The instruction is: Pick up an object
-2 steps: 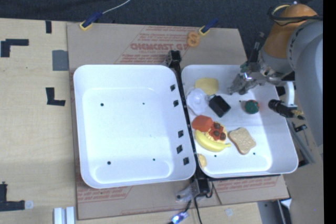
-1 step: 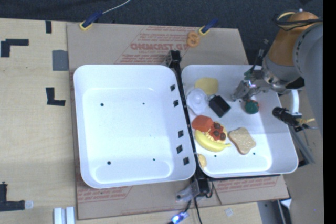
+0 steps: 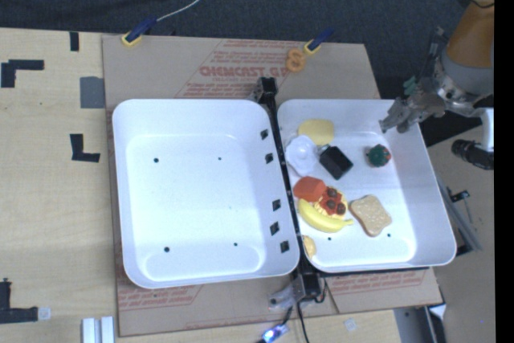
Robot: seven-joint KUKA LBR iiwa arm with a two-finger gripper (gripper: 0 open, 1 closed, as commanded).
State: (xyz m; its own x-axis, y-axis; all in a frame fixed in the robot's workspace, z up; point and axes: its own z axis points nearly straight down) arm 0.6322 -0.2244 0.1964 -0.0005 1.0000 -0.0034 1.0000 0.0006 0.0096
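The gripper [image 3: 395, 120] hangs over the right bin's [image 3: 426, 197] upper right rim; I cannot tell its state (blurred). Nearby inside lie a green ball [image 3: 378, 155] and black block [image 3: 335, 162].

Red lettering runs across the brown cardboard sheet [image 3: 233, 68] under the two bins, in the upper middle of the frame; it appears upside down and reads roughly "CHEMCAST GP", though the letters are blurred. Fainter red print shows on the same cardboard along the lower edge, too small to read.
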